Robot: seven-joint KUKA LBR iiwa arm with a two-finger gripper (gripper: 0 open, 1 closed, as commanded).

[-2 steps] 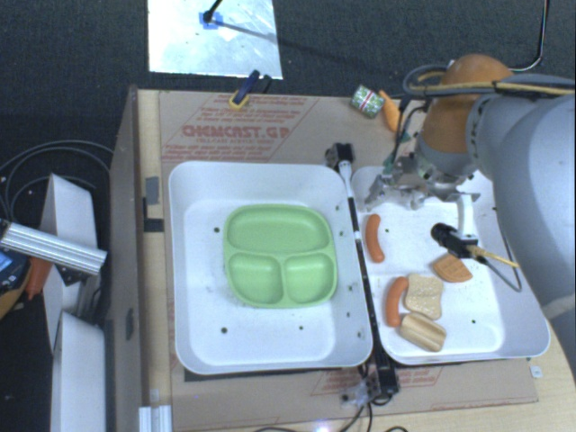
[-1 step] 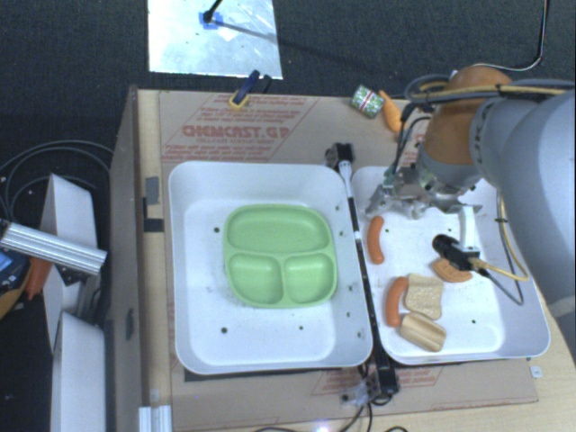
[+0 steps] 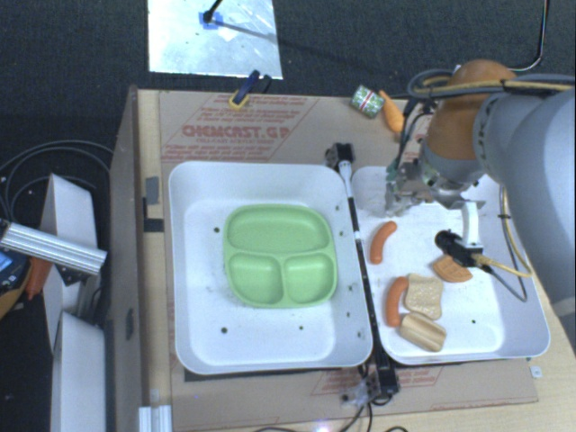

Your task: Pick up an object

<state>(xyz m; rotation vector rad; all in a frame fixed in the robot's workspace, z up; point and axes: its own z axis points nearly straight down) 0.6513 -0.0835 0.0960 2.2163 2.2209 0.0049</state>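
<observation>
In the right bin (image 3: pixel 525 324) lie an orange sausage (image 3: pixel 382 240), a second sausage (image 3: pixel 395 301), a slice of toast (image 3: pixel 424 295), a bread roll (image 3: pixel 422 331) and a brown-orange flat piece (image 3: pixel 453 271). My gripper (image 3: pixel 400 200) hangs low over the bin's far left corner, just above and to the right of the upper sausage. Nothing shows between it and the bin floor, and it is apart from the sausage. The grey arm with its orange band reaches in from the right and covers the bin's far right part.
The left bin (image 3: pixel 193 241) holds a green divided plate (image 3: pixel 280 255). Behind the bins, on the cardboard, lie a small green can (image 3: pixel 367 100), a carrot (image 3: pixel 393 115) and a yellow-and-blue clip (image 3: pixel 247 89). A black clamp (image 3: pixel 340 157) sits where the bins meet.
</observation>
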